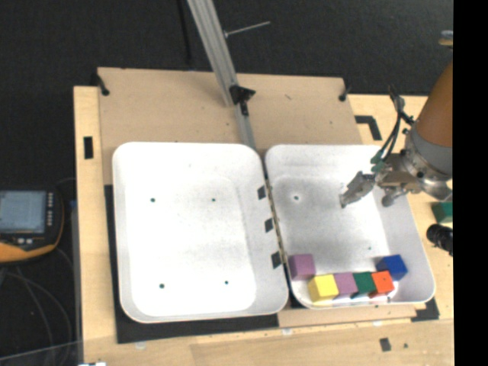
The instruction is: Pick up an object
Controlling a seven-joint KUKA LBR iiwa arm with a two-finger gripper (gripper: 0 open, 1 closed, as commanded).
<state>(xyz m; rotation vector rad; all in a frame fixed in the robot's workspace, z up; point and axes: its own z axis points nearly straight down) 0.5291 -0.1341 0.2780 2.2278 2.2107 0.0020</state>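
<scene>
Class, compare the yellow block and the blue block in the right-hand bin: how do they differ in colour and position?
Colour: the yellow block is bright yellow, the blue block deep blue. Position: the yellow block sits near the left of the row along the near wall of the right bin, beside a purple block; the blue block lies at the right end, just behind an orange block. Both look like small cubes of similar size.

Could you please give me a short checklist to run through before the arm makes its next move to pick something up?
1. Blocks to pick are present: ok, a cluster of blocks sits along the near edge of the right bin.
2. Pincer above the right bin: ok.
3. Pincer above a block: not ok, it hangs over bare floor, farther back.
4. Pincer carries nothing: ok.
5. Blocks spaced for grasping: not ok, most touch each other.
</scene>
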